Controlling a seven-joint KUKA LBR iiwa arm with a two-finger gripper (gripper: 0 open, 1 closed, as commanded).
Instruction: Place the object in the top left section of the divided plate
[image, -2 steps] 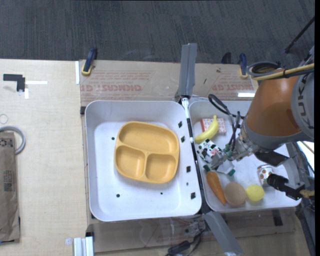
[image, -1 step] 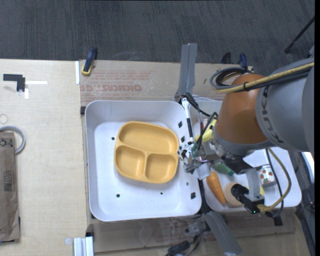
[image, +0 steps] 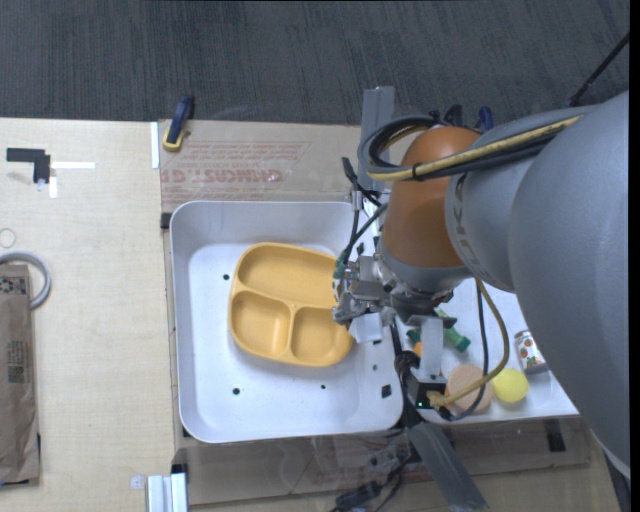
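In the left bin (image: 200, 400) lies one yellow divided plate (image: 285, 318) with three sections. One end effector (image: 362, 312) hangs at the plate's right edge; its grip state cannot be told.

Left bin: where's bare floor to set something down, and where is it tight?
Free: the white floor of the left bin between its left wall and the yellow divided plate, and the strip below the plate toward the near wall. Crowded: the plate's right edge, where the gripper hangs, and the right bin around the yellow ball.
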